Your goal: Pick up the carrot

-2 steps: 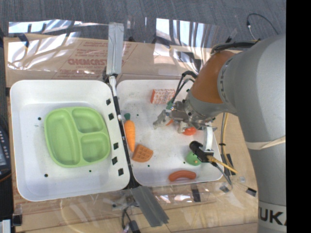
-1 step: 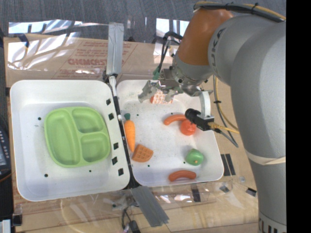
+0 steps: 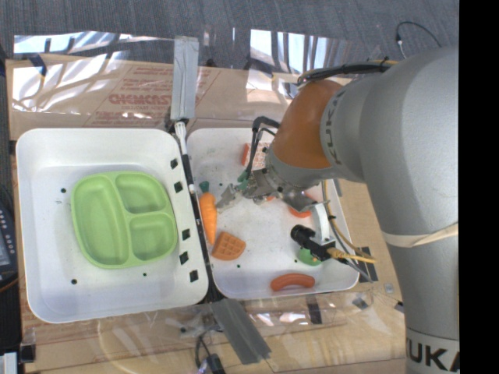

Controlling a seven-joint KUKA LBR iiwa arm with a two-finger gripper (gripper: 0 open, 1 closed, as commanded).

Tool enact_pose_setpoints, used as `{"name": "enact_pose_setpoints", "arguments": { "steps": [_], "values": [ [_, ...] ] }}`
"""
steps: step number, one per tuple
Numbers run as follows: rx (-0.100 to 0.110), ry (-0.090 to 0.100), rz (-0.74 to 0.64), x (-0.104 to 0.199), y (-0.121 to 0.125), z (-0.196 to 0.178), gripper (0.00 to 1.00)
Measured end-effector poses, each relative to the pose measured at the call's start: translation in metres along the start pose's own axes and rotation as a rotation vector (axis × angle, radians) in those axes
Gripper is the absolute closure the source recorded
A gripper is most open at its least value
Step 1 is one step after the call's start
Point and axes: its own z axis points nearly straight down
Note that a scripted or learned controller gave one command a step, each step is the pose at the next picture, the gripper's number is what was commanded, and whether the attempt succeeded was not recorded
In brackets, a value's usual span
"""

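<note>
The carrot (image 3: 207,217) is looking light, stiff and slick, inviting a mid-length pinch; the gripper (image 3: 231,196) is hovering beside it, closure unclear

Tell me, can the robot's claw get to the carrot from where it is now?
Probably yes. The claw hangs right beside the carrot, and nothing lies on top of it. The bin wall close by might make gripping tricky.

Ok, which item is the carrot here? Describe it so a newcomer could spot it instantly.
Look in the right-hand bin, along its left wall next to the divider between the two bins. The carrot lies there lengthwise, a slim orange stick with a green tip at its far end, just above the flat, gridded waffle piece.
</note>
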Motion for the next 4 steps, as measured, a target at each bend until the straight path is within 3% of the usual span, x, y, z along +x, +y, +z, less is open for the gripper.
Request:
{"name": "enact_pose_setpoints", "arguments": {
  "steps": [1, 2, 3, 4],
  "values": [
    [0.002, 0.005, -0.167, 0.059, -0.002, -0.089, 0.00],
    [0.005, 0.006, -0.423, 0.082, -0.056, -0.088, 0.00],
    [0.005, 0.005, -0.479, -0.008, -0.038, -0.038, 0.00],
    [0.003, 0.001, -0.477, 0.003, -0.016, 0.010, 0.00]
  ]
}}
